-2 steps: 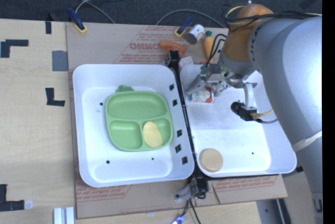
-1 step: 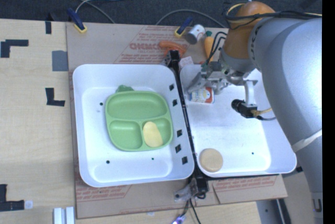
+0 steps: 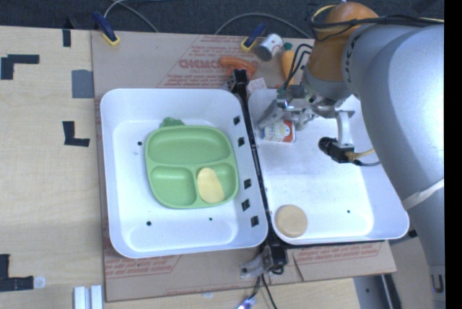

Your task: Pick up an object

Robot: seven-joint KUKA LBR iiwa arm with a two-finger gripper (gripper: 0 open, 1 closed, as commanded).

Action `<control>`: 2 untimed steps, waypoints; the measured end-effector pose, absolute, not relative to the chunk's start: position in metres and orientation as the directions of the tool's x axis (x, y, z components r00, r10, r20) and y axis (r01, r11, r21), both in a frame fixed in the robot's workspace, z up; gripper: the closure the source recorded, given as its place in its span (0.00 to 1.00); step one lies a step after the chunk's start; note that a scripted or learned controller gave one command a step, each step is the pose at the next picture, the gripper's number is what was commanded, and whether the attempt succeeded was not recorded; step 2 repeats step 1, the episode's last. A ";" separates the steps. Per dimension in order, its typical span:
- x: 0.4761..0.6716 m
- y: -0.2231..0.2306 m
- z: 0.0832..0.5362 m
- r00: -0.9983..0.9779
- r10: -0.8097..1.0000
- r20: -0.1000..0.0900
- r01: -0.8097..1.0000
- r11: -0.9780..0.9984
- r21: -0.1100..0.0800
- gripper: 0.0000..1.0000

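Directly under the claw (image 3: 283, 112) lies a small carton (image 3: 278, 131); its grip state cannot be told.

The two white bins (image 3: 123, 228) look like smooth, slightly glossy plastic; the green divided plate (image 3: 180, 156) is matt plastic; the bench (image 3: 43, 177) shows pale wood grain under a brown cardboard sheet (image 3: 173, 62); the arm (image 3: 404, 105) has a smooth grey satin shell

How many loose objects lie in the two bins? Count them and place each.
4, possibly more hidden under the arm. Left bin: green divided tray with a yellow piece in its lower right compartment. Right bin: tan round disc near the front left corner, red-and-white packet below the gripper.
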State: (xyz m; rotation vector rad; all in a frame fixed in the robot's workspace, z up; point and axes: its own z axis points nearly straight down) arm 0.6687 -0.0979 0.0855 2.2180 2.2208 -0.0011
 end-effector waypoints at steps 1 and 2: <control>0.669 -0.098 0.095 -0.002 1.000 -0.003 1.000 0.002 0.001 1.00; 0.669 -0.098 0.095 -0.002 1.000 -0.003 1.000 0.002 0.001 1.00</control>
